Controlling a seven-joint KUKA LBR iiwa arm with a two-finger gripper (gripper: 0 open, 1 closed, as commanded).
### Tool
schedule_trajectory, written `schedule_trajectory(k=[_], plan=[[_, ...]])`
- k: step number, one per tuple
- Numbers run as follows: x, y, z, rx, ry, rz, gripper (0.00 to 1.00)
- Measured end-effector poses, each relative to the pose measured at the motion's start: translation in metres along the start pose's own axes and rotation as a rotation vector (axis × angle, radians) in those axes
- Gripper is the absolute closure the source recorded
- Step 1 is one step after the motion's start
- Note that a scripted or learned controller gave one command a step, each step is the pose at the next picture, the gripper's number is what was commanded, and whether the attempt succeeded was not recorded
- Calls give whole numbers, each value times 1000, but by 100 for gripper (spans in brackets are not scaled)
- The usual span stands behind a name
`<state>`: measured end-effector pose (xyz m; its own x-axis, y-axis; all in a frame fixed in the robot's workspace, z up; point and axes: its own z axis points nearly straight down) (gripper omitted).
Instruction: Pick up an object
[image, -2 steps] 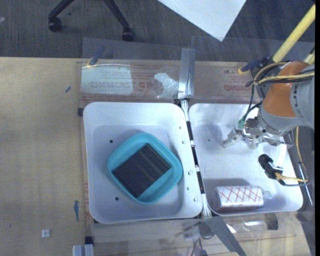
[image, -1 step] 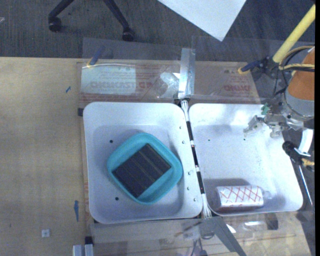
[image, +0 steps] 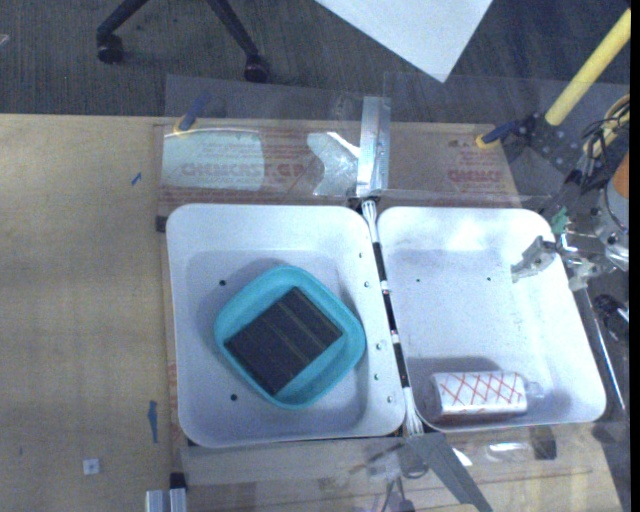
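A teal square dish (image: 345, 330) lies tilted in the left bin (image: 200, 250), with a dark ribbed block (image: 282, 340) resting inside it. A white packet with a red criss-cross pattern (image: 478, 392) lies flat by the front wall of the right bin (image: 450, 260). My gripper (image: 532, 258) hangs over the right bin's right rim, well behind the packet and touching neither object. It is small and partly lost among cables at the frame's right edge.
A metal divider strip (image: 385, 300) runs between the two bins. Behind them lie clear plastic sheets and a metal bracket (image: 372, 150). A yellow-handled tool (image: 585, 70) and cables (image: 600, 150) crowd the back right. Wooden bench (image: 80, 300) spreads to the left.
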<state>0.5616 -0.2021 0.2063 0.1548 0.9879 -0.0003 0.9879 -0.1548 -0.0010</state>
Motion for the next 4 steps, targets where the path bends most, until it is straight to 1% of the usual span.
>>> schedule_trajectory(k=[1,2,3,4], plan=[[0,0,0,0,0,0,0],[17,-74,-20,3,1,264,0],[87,-96,73,-2,0,251,0],[24,-87,35,-1,-1,416,0]])
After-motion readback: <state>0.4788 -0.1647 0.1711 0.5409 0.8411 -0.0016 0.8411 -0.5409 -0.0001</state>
